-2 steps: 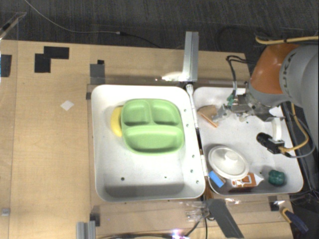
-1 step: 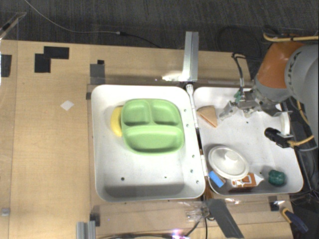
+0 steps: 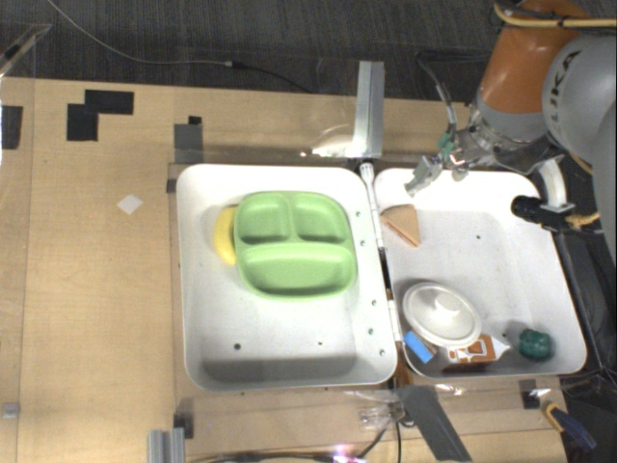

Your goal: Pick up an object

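Left bin [image 3: 207, 355]: green divided tray [image 3: 293, 242] lying flat in the far half, near the inner wall; yellow item [image 3: 224, 236], likely a banana, tucked partly under the tray's left rim, so a poor first choice for a grasp.

Right bin [image 3: 501, 249]: tan wedge-shaped piece [image 3: 403, 224] near the far left corner, lying flat and apart from the rest, hence probably the easiest candidate. White round lidded dish [image 3: 442, 313] toward the near left corner. Blue block [image 3: 417, 347] touching the dish's near edge, against the near wall. Small brown-and-white carton [image 3: 477, 352] just beside the dish, along the near edge. Dark green rounded item [image 3: 535, 343] in the near right corner, close to two walls, awkward for finger clearance.

Gripper [image 3: 429, 174]: poised over the far left corner of the right bin, above the far rim, close to the tan wedge but not touching it. Nothing seen between the fingers; how far open cannot be told from this slant.

Status: no object picked up yet; approach stage, by judgement.
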Robot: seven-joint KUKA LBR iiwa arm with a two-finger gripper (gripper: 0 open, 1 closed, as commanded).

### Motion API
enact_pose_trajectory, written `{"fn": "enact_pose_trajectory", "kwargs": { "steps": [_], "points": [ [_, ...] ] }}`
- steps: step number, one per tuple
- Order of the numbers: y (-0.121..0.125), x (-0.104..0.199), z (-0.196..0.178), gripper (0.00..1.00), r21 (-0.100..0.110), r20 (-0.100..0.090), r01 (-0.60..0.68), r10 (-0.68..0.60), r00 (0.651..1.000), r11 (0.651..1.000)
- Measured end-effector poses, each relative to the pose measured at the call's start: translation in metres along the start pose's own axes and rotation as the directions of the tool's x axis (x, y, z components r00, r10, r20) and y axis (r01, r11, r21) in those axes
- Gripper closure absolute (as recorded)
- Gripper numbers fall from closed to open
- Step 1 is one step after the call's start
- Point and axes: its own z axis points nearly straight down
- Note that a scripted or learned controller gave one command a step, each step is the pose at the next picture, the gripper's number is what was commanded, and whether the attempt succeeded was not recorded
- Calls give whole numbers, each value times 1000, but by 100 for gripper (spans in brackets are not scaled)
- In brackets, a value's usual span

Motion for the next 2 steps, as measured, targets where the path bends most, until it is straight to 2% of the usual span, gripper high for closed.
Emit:
{"fn": "enact_pose_trajectory", "kwargs": {
  "steps": [1,2],
  "points": [
    [-107,14,86,0,4,-3,150,-150,989,989],
    [-26,-9,82,0,1,-1,272,-272,962,962]
  ]
}}
